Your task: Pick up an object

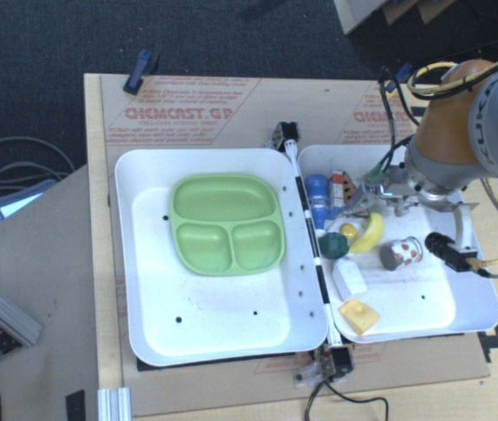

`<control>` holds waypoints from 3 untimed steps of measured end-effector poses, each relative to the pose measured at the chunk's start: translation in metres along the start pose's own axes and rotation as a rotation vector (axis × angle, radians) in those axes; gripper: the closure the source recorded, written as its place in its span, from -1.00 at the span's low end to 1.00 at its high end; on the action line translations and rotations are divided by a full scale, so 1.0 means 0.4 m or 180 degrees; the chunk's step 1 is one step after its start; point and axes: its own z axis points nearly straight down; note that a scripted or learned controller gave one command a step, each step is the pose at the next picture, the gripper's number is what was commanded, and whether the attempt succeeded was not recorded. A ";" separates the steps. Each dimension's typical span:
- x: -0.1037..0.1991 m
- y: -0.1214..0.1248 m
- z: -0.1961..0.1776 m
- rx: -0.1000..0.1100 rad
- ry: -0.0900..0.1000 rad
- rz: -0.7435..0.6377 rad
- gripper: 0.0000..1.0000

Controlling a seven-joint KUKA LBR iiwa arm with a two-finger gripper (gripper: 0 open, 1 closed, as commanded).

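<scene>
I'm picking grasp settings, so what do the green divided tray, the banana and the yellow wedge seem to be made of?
The green divided tray looks like moulded plastic: uniform colour, matte with a soft sheen, rounded compartments. The banana is probably a plastic toy: smooth, evenly yellow. The yellow wedge could be foam or plastic play cheese; its dull surface leaves this open.

The bench point(223, 103) bears two white bins: the left bin point(144, 323) touches the right bin point(424, 318) along its side.
</scene>
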 end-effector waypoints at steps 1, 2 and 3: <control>-0.046 -0.063 0.058 0.0027 0.0006 -0.0001 -1.00; 0.040 -0.118 0.051 0.0002 -0.0024 0.0013 -1.00; 0.046 -0.117 0.029 0.0009 -0.0007 0.0009 1.00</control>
